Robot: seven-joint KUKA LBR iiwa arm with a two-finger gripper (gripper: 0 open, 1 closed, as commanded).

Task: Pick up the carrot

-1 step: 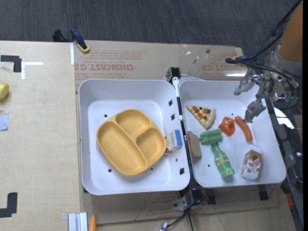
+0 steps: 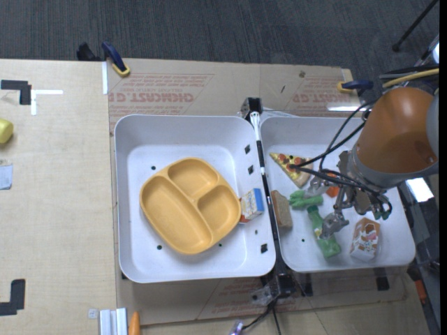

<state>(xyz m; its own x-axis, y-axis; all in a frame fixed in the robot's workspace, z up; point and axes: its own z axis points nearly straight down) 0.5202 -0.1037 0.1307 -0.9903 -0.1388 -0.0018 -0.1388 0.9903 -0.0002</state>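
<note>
Closest to the lens, my arm [image 2: 394, 135] looms at right. Left bin [image 2: 126, 208]: plate [image 2: 190, 204], carton [image 2: 253, 204]. Right bin [image 2: 293, 257]: pizza [image 2: 290, 166], green toy [image 2: 318, 218], then my gripper [image 2: 340, 218]; I cannot tell if it's clenched. An orange sliver just beside it is probably the carrot [image 2: 334, 192]; in this crowding I might grab the toy instead.

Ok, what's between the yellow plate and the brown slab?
In the camera view: a small carton beside the plate, then the bins' adjoining walls, then the slab.
</note>
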